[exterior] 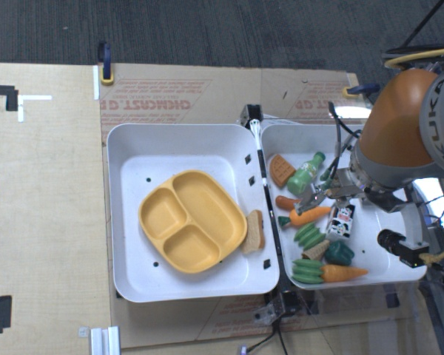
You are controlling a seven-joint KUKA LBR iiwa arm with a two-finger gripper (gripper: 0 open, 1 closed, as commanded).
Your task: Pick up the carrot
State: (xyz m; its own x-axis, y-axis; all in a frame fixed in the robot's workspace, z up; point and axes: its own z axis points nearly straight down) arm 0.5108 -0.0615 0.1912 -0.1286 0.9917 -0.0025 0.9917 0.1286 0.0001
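I see the two-finger gripper point(316, 199) just above the orange carrot point(311, 215), mid right white bin point(399, 272); finger spread unclear, toys crowd around.

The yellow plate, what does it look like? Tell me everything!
The yellow plate looks like smooth plastic, with rounded corners and three sunken sections: two smaller, one larger. Nothing lies in the sections. It rests flat, turned at a slant, in the middle of the left white bin. A small tan bread slice lies right against its right edge.
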